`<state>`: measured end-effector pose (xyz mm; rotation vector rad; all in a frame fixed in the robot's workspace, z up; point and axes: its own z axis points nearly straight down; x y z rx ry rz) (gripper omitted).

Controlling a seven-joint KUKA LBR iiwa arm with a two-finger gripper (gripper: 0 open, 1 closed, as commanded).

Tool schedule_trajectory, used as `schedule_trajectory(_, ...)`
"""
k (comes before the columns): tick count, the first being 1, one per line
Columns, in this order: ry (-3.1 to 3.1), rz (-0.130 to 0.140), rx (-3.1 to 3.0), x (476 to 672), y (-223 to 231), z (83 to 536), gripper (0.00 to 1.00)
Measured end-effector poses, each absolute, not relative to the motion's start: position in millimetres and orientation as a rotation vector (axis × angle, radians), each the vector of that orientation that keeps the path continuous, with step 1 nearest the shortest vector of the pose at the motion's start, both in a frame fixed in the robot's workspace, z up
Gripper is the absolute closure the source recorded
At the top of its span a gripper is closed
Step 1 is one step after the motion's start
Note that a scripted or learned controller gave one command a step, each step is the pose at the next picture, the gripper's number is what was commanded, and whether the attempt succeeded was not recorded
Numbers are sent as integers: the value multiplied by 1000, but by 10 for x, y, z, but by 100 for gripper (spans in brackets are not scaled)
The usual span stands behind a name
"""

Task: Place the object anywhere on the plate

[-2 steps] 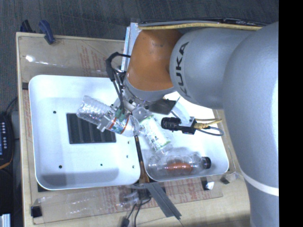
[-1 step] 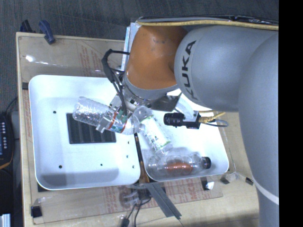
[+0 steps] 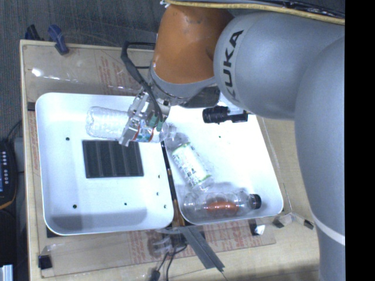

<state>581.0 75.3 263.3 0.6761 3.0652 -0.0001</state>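
- The gripper [image 3: 136, 129] hangs over the left bin [image 3: 53, 157], just above the black plate [image 3: 112, 158]; I cannot tell how its jaws stand.
- A clear bottle [image 3: 105, 122] lies beside the gripper, just above the plate.
- Two bottles [image 3: 190, 164] [image 3: 220, 202] lie in the right bin [image 3: 266, 157], well right of the plate.

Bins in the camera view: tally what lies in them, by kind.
Clear plastic bottles: 3 (left bin, with white label, with black cap)
Black ridged plate: 1
Total: 4
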Motion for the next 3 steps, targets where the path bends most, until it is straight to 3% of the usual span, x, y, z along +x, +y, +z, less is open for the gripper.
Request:
schedule_trajectory(1,3065,0,669,5816,762,2738,100)
schedule_trajectory(2,3130,-2,305,5381,402,1939,100)
schedule_trajectory(3,3139,-1,116,6041,-79,1919,100)
